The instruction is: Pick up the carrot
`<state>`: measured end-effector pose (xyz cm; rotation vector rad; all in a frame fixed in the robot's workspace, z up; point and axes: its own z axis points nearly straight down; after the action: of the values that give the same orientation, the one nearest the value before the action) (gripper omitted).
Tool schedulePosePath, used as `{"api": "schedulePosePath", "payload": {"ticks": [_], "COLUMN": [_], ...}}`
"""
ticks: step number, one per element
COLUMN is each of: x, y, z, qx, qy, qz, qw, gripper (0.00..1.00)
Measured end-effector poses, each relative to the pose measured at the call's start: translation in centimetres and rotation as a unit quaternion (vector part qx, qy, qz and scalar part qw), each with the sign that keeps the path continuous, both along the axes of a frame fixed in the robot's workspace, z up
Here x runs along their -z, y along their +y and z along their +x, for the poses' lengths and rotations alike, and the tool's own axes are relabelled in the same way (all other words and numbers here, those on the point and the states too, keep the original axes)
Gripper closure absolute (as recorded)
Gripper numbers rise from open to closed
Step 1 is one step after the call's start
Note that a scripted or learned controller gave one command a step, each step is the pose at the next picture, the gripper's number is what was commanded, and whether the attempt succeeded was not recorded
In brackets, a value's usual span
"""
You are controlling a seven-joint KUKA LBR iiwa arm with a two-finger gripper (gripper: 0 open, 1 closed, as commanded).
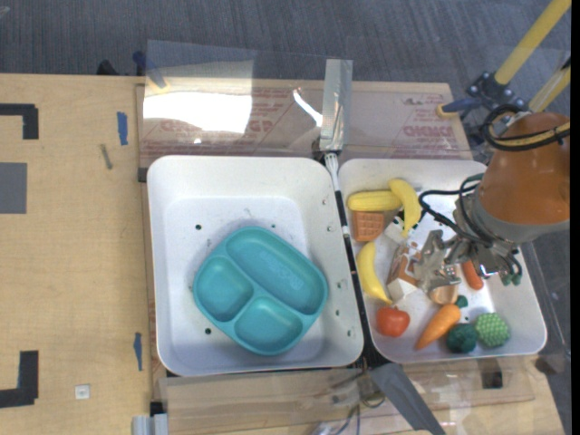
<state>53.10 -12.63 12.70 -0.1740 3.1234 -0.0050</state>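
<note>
Carrot (pixel 440 324): it lay in the right bin (pixel 535 333), toward the near rim, slanted with its thick end up and to the right and its pointed end down and to the left.
Carrot's feel: judged a light, stiff toy piece with a smooth, likely slippery skin and a taper that could squirt out of a squeeze; not fragile.
Where to hold: the thicker upper half looked best, fingers set across the width, not along the length, since the thin tip offered little to bear on.
Close neighbours: a red tomato (pixel 392 321) sat just beside the pointed end, a dark green piece (pixel 460 338) touched or nearly touched the lower right side, and a knobbly light green piece (pixel 492 329) lay beyond that.
Crowding risk: the dark green piece left little room for a finger on that flank; the left flank looked freer.
Pincer (pixel 442 263): it hung over the clutter just above the carrot's thick end; whether its fingers were apart or together I could not tell, and nothing was plainly seen between them.
Arm (pixel 526 184): its orange band stood over the right bin's far right part.
Other items: two bananas (pixel 405 205) and some boxy pieces lay farther up the same bin.
Left bin (pixel 172 243): it carried a teal divided plate (pixel 260 287), well apart from the carrot.
Worktop (pixel 63 243): pale wood stretched to the left of both bins.
</note>
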Motion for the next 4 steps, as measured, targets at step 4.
{"api": "schedulePosePath", "payload": {"ticks": [4], "x": [3.8], "y": [-1.6], "z": [-4.3], "qx": [0.12], "qy": [0.0], "qz": [0.0013], "qw": [0.9928], "gripper": [0.0]}}
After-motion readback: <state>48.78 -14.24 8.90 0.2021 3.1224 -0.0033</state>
